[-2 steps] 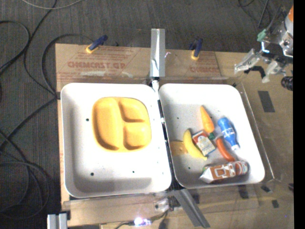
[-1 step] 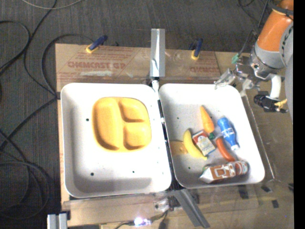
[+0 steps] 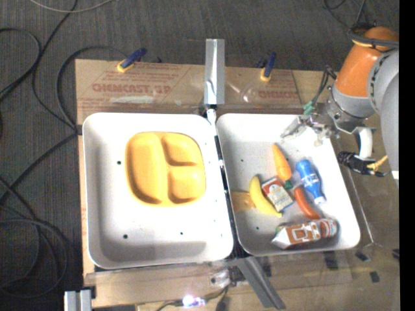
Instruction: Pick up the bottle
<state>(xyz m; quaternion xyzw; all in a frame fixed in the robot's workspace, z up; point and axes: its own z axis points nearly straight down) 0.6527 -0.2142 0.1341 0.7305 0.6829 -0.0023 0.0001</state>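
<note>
1. Starting at the left: the left bin has a yellow divided tray sitting in the middle of it, a bit toward the back edge. It's well away from the action, so no trouble there.

2. The right bin is the crowded one. Near its left edge there's a banana, with a small red-and-white carton touching it. A carrot lies just behind those, toward the middle.

3. The blue bottle is lying on its side toward the right edge of that bin, about halfway between the back and front edges. An orange-red sausage-shaped thing is pressed along its front-left side, and the carrot is close on the other side. That's my worry: a finger coming down could land on a neighbour, grab two things, or just roll the bottle away.

4. Along the front edge lies a bigger juice carton, near the bottle but not touching it as far as I can see.

5. The gripper hangs over the back right corner of the right bin, short of the bottle. Its fingers look spread apart with nothing between them. The bottle's round and glossy, so an off-centre pinch could easily squirt it out.
</note>
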